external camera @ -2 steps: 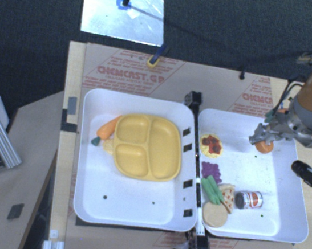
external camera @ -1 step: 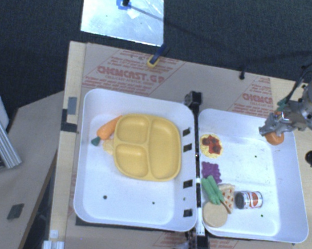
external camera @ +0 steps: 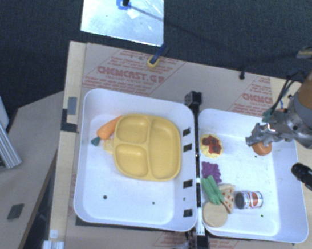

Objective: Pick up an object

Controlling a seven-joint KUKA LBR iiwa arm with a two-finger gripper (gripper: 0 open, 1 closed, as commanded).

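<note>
White plastic bins [external camera: 131, 215], compartmented yellow tray [external camera: 144, 146]; cylindrical can [external camera: 248, 199]

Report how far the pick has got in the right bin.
Done: the arm has reached over the right bin, and the gripper sits low at a small orange object near the bin's back. In hand: nothing I can confirm; the view does not show whether the orange object is gripped. Left: secure it and lift it. The can, purple grapes and yellow tray lie untouched.
</note>
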